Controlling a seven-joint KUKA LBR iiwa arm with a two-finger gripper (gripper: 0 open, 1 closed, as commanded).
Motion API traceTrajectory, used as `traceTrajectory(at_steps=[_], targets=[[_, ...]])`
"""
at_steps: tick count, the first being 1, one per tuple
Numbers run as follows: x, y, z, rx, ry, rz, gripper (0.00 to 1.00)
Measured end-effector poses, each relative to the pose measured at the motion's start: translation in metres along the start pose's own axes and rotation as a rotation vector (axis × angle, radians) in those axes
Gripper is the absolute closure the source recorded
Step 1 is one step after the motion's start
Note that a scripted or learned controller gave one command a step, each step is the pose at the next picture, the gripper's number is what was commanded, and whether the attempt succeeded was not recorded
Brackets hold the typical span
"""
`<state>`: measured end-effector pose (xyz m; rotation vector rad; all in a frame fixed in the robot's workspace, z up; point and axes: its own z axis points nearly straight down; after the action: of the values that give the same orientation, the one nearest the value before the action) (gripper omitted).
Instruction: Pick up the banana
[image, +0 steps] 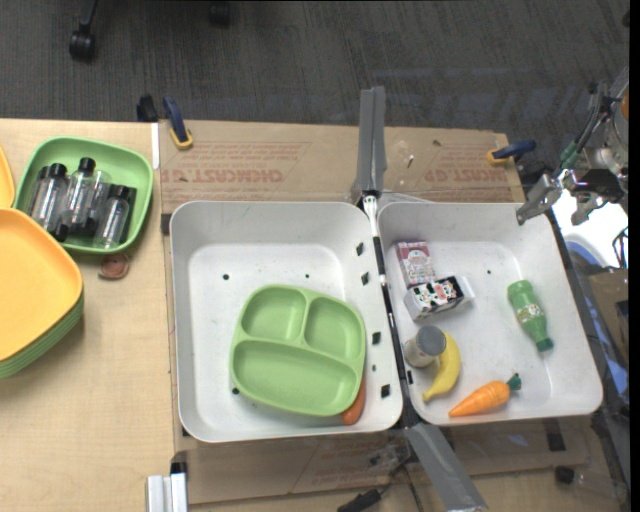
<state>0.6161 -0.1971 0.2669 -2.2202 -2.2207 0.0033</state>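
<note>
Clearly the approach is only beginning: the gripper is hovering over the right bin's far corner, holding nothing. How wide it stands cannot be told. Next it is needing to travel down to the banana, which is lying against the can.

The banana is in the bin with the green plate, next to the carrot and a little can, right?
Not quite. The camera view shows the banana in the right bin, and the green plate sits in the left bin. The rest is right: the carrot lies beside the banana and the little can touches its top end.
</note>
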Motion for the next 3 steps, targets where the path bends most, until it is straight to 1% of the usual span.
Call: traceTrajectory(at_steps=[1,2,3], targets=[[-0.021,0.019,0.068,0.000,-0.001,-0.032,0.00],[-0.019,-0.055,0.175,0.002,0.011,-0.188,0.00],[-0.022,-0.055,0.165,-0.001,0.004,-0.182,1.00]])
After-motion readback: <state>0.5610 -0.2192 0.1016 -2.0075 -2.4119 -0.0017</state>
